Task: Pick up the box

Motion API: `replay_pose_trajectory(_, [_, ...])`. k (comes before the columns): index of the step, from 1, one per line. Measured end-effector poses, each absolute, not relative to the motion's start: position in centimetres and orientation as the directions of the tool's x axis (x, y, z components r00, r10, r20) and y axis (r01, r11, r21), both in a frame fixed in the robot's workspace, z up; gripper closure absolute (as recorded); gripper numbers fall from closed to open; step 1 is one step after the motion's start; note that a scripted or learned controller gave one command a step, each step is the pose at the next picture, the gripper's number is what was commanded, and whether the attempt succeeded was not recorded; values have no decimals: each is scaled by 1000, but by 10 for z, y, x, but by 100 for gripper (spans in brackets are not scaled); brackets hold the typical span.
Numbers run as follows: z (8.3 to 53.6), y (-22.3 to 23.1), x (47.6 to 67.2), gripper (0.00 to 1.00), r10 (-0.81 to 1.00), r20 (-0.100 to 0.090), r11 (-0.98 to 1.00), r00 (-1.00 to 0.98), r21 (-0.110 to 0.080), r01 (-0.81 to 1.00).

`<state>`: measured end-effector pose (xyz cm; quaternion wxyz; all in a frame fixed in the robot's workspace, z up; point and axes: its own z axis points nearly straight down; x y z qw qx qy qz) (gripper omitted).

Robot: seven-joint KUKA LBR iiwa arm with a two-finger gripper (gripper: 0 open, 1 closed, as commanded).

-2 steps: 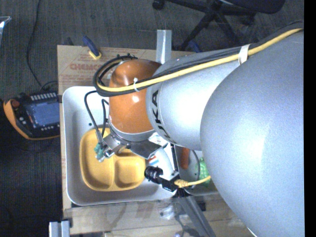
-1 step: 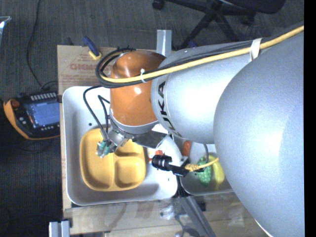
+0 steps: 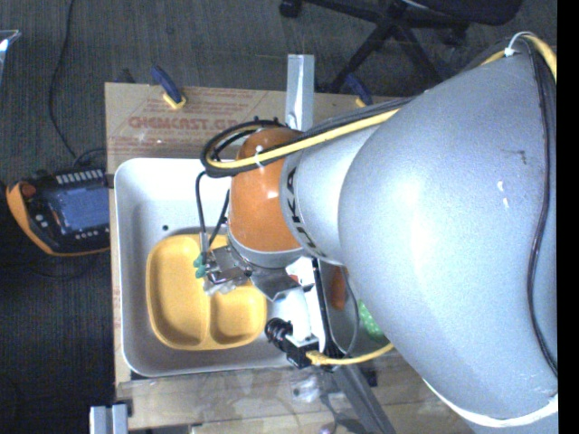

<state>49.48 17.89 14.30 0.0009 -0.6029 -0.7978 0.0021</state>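
Observation:
A yellow, shallow, rounded box-like container [image 3: 194,297] lies in the front part of the left white bin [image 3: 136,206]. Its right side is hidden under the arm. The grey arm with its orange band [image 3: 262,202] reaches in from the right and hangs over the left bin. My gripper [image 3: 228,280] points down at the container's right half, seen from above, with the wrist and cables covering most of it. Whether it touches the container cannot be made out.
A sliver of the right bin shows under the arm, with something green [image 3: 371,319] and something orange-red [image 3: 336,289] in it. A teach pendant [image 3: 68,211] lies left of the bench. Blue clamps [image 3: 167,84] hold the board at the back.

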Motion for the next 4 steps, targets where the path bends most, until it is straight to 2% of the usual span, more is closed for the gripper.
replay_pose_trajectory(1, [94, 125, 548, 100, 998, 10, 59, -59, 12, 998])
replay_pose_trajectory(2, [119, 151, 550, 100, 948, -3, 317, -317, -3, 948])
replay_pose_trajectory(3, [149, 213, 538, 100, 819, -1, 574, -574, -3, 819])
replay_pose_trajectory(4, [100, 209, 485, 100, 704, -2, 710, -710, 4, 704])
